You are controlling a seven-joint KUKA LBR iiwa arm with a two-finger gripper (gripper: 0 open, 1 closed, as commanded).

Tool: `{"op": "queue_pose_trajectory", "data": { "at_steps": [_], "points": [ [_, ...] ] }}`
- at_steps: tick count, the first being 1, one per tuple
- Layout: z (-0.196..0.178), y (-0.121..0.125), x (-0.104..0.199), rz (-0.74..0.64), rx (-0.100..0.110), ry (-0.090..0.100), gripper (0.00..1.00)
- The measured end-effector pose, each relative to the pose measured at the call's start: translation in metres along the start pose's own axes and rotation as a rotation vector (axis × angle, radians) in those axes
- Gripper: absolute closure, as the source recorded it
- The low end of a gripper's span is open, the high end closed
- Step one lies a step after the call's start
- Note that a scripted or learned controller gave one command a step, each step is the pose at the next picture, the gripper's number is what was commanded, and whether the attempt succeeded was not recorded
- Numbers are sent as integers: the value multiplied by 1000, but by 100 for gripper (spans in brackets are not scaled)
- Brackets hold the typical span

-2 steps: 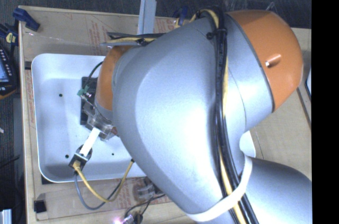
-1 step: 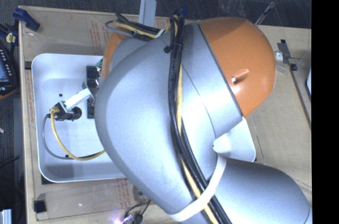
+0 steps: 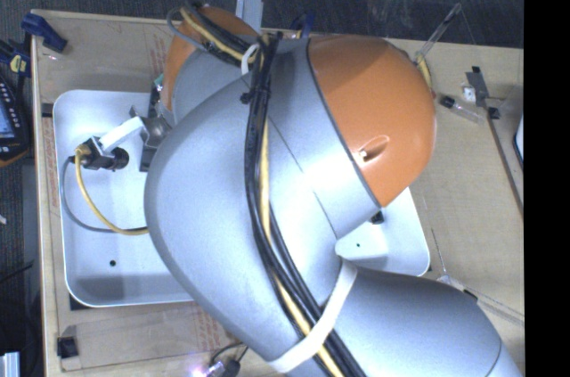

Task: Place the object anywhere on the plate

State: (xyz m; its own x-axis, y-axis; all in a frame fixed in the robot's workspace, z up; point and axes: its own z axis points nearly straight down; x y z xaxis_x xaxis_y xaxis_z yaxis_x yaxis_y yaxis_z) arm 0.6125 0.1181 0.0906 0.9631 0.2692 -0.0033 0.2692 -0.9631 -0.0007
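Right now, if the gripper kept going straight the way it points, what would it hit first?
Probably the white floor of the left bin: the gripper seems to point down into it. The arm hides the spot underneath, so I can't be certain.

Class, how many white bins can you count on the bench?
2. The left bin lies at the view's left; a corner of the right bin shows beneath the arm, which may hide others.

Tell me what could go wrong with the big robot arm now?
The arm covers most of the left bin and the right bin from the camera, so a bad grab or drop might go unseen. It also seems close to the left bin's far rim and might bump it.
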Motion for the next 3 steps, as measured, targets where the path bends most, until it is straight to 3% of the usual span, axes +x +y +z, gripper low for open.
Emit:
{"op": "queue_pose_trajectory", "data": {
  "at_steps": [1, 2, 3],
  "points": [
    [-202, 16, -56, -346, 3, 1, 100],
    [-117, -13, -117, -160, 3, -5, 100],
    [-57, 6, -47, -193, 3, -4, 100]
  ]
}}
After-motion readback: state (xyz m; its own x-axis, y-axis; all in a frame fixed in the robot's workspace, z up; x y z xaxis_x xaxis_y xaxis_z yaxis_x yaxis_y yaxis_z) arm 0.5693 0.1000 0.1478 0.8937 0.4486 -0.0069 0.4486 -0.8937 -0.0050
